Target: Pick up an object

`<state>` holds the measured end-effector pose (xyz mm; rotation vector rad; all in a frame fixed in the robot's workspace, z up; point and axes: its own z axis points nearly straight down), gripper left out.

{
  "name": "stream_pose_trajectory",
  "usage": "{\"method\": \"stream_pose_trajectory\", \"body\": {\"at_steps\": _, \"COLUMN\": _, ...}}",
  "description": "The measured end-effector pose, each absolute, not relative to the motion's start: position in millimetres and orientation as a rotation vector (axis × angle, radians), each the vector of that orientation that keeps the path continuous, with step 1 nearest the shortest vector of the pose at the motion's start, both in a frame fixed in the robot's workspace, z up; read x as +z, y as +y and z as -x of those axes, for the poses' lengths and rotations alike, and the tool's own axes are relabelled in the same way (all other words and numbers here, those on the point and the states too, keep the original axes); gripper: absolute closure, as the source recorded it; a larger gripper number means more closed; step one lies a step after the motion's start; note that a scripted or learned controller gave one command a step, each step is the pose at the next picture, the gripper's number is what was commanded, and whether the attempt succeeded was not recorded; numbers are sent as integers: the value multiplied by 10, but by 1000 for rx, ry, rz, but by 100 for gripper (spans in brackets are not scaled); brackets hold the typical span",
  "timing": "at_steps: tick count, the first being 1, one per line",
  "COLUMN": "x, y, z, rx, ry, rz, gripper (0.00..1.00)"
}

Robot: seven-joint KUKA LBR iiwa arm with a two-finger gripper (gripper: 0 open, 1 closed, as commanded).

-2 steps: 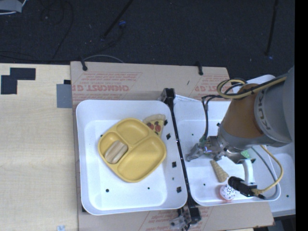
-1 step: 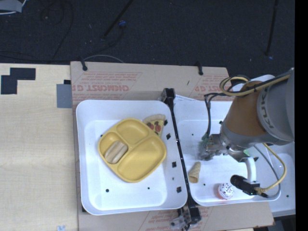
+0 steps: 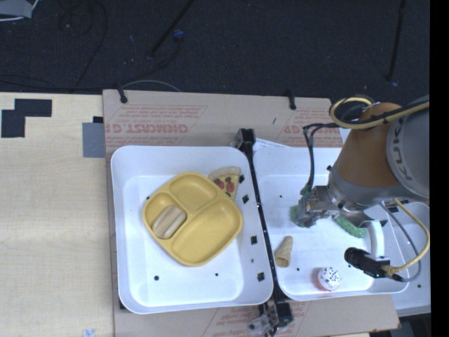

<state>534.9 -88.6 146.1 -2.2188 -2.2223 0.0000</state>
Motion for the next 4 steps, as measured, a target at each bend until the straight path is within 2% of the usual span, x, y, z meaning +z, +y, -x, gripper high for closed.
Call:
{"method": "stream_pose_trajectory", "body": {"at_steps": 2, "x": 2604, "y": -937, "z": -5321, "rx": -3, "ry": -2224, "rz": 2222, "gripper": 100}}
{"method": "stream_pose_trajectory", "body": {"at_steps": 3, "x": 2567, "y": -432, "z": -5124, "rx": 4, "ry": -2221, "rz": 2216, "gripper": 100}}
{"method": "stream_pose_trajectory", "body": {"at_steps": 4, "x": 2423, "y": 174, "z": -5017, "rx": 4, "ry": -2223, "rz": 2211, "gripper": 100}}
